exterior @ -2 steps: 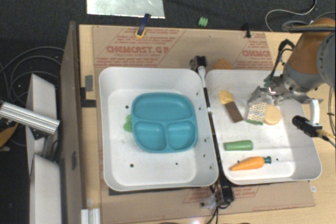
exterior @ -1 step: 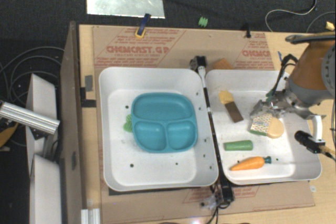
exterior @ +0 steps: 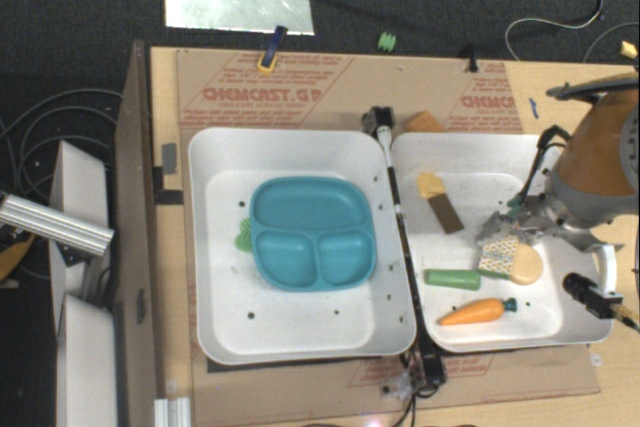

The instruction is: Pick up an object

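In the right bin [exterior: 470, 160], the gripper [exterior: 503, 233] was seen poised directly over a patterned block [exterior: 497, 257] beside a pale round piece [exterior: 526, 265]. Whether its claw was spread or pressed together could not be told. A carrot [exterior: 472, 313] lay nearer the front wall.

Orange carrot [exterior: 472, 312] with green tip, lying flat below the fingers [exterior: 500, 233]. Green cylinder [exterior: 452, 279], on its side, just left of them. Pale round cracker [exterior: 524, 265] and checkered piece [exterior: 498, 256] right beneath. Brown block [exterior: 445, 212] with yellow end, well off to the left.
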`<move>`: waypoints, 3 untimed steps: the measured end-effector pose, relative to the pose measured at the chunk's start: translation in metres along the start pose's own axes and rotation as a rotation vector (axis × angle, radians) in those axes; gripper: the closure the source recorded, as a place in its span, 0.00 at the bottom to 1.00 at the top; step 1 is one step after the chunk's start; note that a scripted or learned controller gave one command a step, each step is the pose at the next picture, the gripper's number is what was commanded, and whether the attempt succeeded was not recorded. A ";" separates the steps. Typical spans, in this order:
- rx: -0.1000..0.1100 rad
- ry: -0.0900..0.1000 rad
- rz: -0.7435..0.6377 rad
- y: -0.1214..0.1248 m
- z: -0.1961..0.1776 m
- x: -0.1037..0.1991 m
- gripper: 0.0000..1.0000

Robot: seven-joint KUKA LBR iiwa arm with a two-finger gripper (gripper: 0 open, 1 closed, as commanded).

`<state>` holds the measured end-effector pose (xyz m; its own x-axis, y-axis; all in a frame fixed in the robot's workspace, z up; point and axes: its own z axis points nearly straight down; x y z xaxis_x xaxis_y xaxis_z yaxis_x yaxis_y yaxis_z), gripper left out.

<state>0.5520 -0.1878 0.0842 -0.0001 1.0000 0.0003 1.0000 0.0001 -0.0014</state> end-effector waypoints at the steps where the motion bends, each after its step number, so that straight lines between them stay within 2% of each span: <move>1: 0.000 0.004 -0.011 -0.014 0.000 0.100 0.00; 2: -0.010 -0.002 -0.006 0.058 -0.001 0.086 0.00; 3: -0.004 0.000 -0.004 0.057 -0.001 0.088 0.00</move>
<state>0.6089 -0.0993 0.0847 -0.0040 1.0000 -0.0001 1.0000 0.0040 0.0029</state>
